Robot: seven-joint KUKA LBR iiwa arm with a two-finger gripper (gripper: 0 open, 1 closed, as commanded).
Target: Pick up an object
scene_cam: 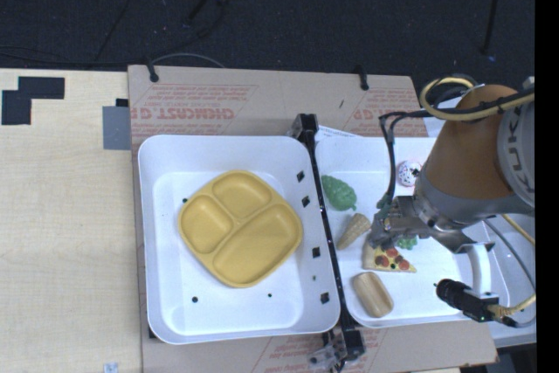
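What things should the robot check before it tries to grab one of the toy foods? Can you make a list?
1. Are there toys to grab in the right bin? Ok: a green leafy piece, a tan cone-shaped piece, a pizza slice and a bread roll lie there.
2. Is the gripper over that bin? Ok: it sits just above the pizza slice.
3. Is it holding something already? Cannot tell: the arm hides the tips.
4. Is the nearest toy on its own? Not ok: the cone-shaped piece lies close beside the pizza slice.
5. Is the yellow divided plate out of the way? Ok: it lies in the left bin.
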